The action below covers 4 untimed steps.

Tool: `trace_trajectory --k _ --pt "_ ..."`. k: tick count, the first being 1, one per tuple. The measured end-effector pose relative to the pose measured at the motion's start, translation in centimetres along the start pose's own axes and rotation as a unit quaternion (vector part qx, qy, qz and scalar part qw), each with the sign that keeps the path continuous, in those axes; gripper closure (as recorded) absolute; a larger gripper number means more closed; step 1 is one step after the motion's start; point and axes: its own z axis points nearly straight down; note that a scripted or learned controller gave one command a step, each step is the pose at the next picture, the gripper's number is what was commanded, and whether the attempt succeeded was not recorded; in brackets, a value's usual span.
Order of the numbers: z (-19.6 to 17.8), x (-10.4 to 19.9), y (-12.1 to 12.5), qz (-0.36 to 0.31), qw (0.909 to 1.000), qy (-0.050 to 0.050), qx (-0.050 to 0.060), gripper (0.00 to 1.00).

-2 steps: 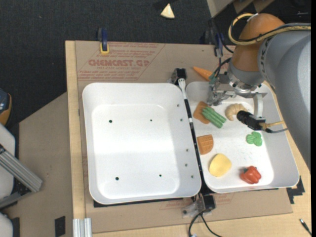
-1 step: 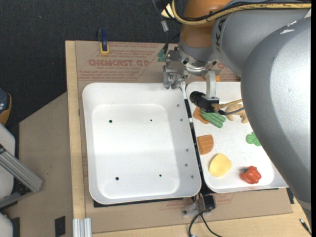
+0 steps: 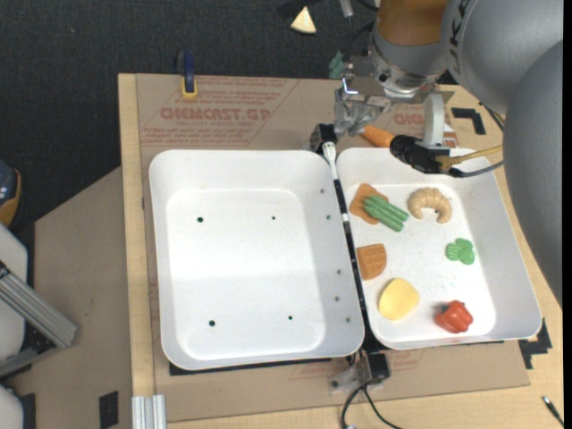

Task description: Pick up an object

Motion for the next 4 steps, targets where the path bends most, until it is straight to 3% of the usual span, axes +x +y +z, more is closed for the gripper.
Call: trace_trajectory --k 1,2,3,4 --pt "-17.8 5.9 0.1 -0.004 1.0000 0.003 -0.006 1.00" --pt "-24.8 4.5 -0.6 -0.002 1.0000 0.001 -0.001 1.00" --pt "-27.0 -3.9 -2.8 0.003 1.0000 -0.001 0.001 1.00" --pt "-26.8 -12.8 -4.4 0.004 1.0000 -0.002 0.005 1.00"
